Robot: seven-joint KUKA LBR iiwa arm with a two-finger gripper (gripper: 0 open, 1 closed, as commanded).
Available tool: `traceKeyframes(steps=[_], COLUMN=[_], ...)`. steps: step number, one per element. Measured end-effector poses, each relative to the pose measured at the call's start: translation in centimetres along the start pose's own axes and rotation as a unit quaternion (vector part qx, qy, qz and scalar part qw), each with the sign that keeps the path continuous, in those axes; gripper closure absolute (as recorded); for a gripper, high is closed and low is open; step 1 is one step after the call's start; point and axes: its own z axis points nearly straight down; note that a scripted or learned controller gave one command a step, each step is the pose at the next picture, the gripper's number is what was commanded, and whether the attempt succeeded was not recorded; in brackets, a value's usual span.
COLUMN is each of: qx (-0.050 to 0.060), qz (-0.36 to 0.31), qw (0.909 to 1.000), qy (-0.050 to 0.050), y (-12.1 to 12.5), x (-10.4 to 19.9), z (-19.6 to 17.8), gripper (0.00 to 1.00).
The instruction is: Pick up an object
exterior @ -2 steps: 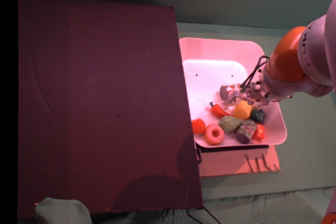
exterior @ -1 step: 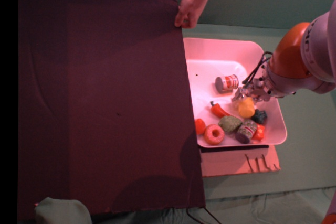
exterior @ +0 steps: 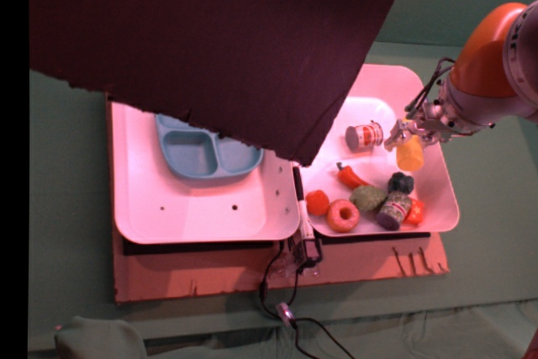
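The gripper [exterior: 409, 135] hangs over the right bin [exterior: 441, 210], near its right edge, fingers closed on a yellow object [exterior: 410, 153] whose long axis points down. Open floor lies beneath, toward that edge.

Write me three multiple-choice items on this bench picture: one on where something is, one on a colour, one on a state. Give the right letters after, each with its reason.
1. Where is the divided blue tray?
A. in the left bin
B. in the right bin
C. on the bench in front of the bins

2. What colour is the ring-shaped toy near the right bin's front edge?
A. green
B. orange
C. white

3. How does the small can sit?
A. upright
B. on its side
C. stacked on the tray

Answers: 1 A, the tray rests in the left bin, partly under the dark sheet. 2 B, the ring is orange with a pale hole. 3 B, its round end faces sideways toward the yellow object at the gripper.
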Motion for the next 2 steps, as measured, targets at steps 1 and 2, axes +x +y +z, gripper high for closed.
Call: traceKeyframes(steps=[1,2], qx=[0.000,0.000], qz=[0.000,0.001], qw=[1.0000,1.0000], qy=[0.000,0.000], y=[0.3,-0.2], x=[0.0,-1.0], z=[-4.5,-10.1], gripper=[1.00,1.00])
